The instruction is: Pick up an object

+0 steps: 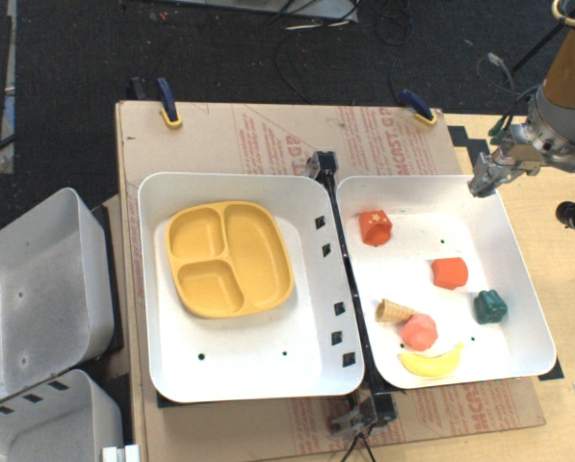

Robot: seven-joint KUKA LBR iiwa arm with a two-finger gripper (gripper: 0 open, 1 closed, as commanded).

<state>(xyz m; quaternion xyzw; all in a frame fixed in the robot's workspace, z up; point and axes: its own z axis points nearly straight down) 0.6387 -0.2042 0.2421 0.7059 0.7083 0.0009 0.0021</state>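
Hovering at two o'clock over the shallow white right bin, pincer state impossible to tell, carrying nothing visible, leaving the small red plastic block unpicked.

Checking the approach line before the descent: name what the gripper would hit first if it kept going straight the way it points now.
Probably bare bin floor. The gripper points down-left over the right bin's upper right corner; no object lies close beneath, though depth is hard to judge from this single view.
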